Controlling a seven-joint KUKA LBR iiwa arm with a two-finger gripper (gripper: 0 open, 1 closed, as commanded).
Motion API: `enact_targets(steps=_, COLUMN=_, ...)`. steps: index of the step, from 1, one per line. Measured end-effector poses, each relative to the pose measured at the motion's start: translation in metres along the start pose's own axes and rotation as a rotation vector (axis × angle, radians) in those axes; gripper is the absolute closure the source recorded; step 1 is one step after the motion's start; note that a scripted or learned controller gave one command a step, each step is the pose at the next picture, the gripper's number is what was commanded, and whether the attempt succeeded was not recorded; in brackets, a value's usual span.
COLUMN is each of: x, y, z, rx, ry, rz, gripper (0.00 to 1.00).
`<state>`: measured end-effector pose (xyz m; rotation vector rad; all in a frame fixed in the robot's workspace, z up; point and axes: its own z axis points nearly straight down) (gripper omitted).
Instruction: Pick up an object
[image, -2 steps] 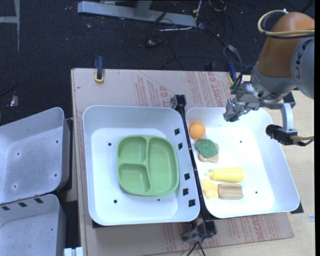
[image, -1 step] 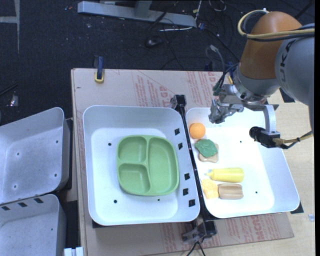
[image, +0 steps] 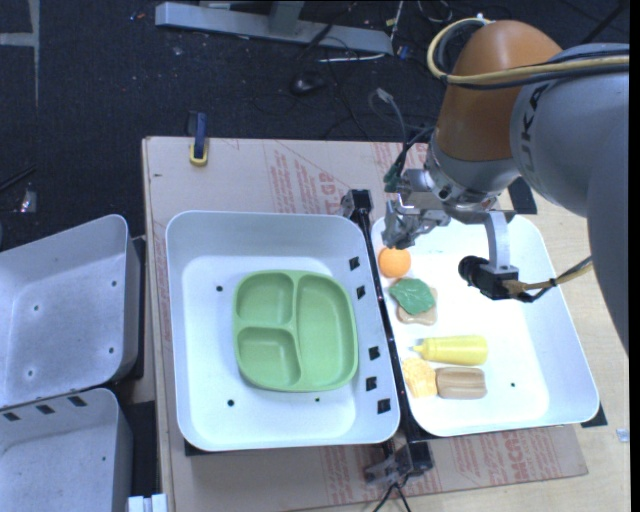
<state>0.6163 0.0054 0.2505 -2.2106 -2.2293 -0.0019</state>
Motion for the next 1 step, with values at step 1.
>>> enact_targets(steps=1, x=0.0561, y=0.0093, z=0.0105, rx=-0.002, ry=-0.002, rz=0.001, gripper=1.0)
